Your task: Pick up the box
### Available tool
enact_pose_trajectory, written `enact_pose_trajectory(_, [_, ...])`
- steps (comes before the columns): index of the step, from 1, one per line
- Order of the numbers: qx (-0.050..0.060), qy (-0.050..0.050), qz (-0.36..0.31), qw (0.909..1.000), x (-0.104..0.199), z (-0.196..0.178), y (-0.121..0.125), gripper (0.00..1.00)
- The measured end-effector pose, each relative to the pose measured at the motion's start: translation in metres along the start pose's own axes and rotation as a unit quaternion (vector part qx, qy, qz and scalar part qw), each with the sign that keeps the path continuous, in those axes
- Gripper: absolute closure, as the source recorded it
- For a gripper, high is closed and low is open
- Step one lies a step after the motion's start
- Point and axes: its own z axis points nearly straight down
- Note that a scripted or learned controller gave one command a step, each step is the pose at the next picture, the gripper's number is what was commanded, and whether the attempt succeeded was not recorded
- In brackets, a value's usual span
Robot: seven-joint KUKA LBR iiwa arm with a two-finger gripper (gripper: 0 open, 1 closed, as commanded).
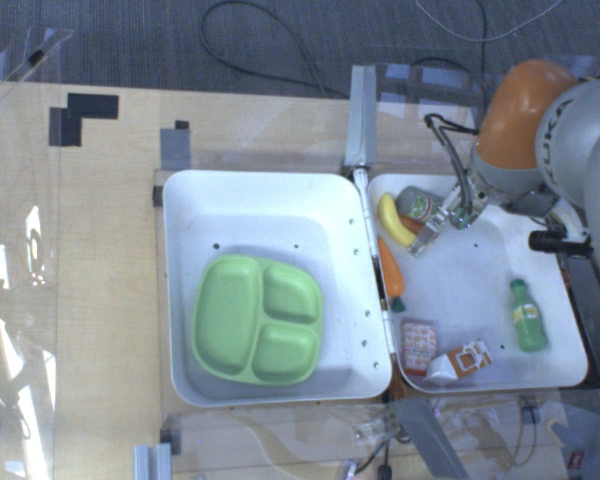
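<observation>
A small flat box (418, 341) with a red and pink print lies near the front left corner of the right bin (570, 368). Beside it on the right, a white and orange carton (464, 359) lies on its side. My gripper (432, 230) hangs at the back left of that bin, well behind the box. It is low beside a small can (414, 204) and the end of a yellow banana (394, 220). Nothing shows as held.
An orange carrot (389, 269) lies along the right bin's left wall. A green bottle (527, 316) lies at its right side. The left bin (180, 268) holds a green divided plate (259, 319). The grey arm (550, 138) comes in from the upper right.
</observation>
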Motion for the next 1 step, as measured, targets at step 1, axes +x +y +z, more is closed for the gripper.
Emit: enact_pose_trajectory(1, [-0.006,-0.007,-0.003,1.0,-0.001,-0.0124,0.0046,1.0])
